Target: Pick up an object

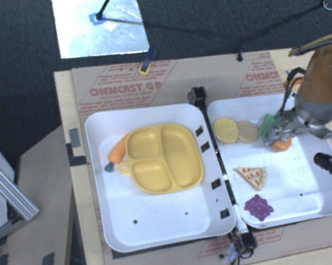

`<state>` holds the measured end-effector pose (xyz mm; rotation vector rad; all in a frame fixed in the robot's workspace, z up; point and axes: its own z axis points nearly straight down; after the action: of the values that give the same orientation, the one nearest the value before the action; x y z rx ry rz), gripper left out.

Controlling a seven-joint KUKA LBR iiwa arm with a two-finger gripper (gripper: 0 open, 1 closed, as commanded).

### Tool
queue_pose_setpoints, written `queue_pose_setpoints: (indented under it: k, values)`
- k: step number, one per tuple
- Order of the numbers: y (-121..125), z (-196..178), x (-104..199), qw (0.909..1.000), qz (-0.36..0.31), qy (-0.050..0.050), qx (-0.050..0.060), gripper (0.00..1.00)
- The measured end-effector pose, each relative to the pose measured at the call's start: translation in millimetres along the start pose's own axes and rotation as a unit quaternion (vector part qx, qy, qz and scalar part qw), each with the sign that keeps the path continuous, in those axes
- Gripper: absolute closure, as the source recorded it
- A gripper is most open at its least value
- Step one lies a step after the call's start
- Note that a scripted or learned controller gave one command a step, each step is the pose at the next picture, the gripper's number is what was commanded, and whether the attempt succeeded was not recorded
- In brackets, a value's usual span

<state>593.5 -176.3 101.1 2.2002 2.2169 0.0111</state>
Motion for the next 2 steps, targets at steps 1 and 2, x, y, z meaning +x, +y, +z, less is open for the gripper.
queue_pose_setpoints:
  k: [1,2]
  values:
    - [4.4,-43.8,1.4,1.0,0.002,0.003,0.006,1.0]
    - [17.7,-97.1,0.2,1.0,0.001,0.003,0.005,1.0]
